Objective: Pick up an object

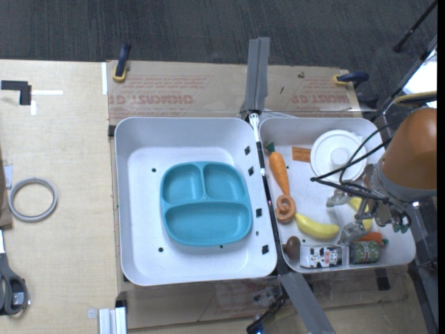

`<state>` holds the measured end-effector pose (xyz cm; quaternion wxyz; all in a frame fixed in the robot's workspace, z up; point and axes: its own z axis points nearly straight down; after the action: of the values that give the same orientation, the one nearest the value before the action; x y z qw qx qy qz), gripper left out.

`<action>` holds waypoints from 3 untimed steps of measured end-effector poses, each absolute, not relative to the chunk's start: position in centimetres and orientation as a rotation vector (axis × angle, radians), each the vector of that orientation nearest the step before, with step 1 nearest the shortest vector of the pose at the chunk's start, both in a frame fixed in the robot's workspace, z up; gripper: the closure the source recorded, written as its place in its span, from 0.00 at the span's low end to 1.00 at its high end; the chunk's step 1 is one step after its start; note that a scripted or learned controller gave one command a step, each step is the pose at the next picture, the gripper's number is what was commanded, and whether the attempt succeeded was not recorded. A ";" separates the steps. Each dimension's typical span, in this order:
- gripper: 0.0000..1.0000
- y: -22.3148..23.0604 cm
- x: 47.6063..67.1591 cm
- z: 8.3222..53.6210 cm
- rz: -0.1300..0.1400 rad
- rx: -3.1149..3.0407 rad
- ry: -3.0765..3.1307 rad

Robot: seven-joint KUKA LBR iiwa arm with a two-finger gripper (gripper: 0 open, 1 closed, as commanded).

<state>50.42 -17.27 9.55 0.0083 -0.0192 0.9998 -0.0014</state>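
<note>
Left bin (132,207) holds a blue divided plate (206,204). Right bin (306,134): carrot (279,174), banana (317,226), small carton (322,257), white bowl (336,153), green can (366,250). Gripper (365,214) hangs low in the right bin, just right of the banana and above the can; finger spread not readable, nothing seen between them.

Tape roll (31,199), scissors (12,292) and 2 clamps (122,62) on the wooden bench (55,145).

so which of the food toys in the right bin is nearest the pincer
The banana, yellow, lying just left of the pincer. The carrot lies farther off, along the bin's left wall.
</note>
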 end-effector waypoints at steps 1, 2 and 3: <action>1.00 -17.2 50.4 10.4 -0.004 -0.061 3.126; 1.00 -22.2 49.9 9.2 -0.001 0.354 3.117; 0.00 -22.1 50.0 9.3 -0.001 0.353 3.115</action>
<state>50.03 -22.14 9.30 0.0034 0.1127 0.9936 -0.0003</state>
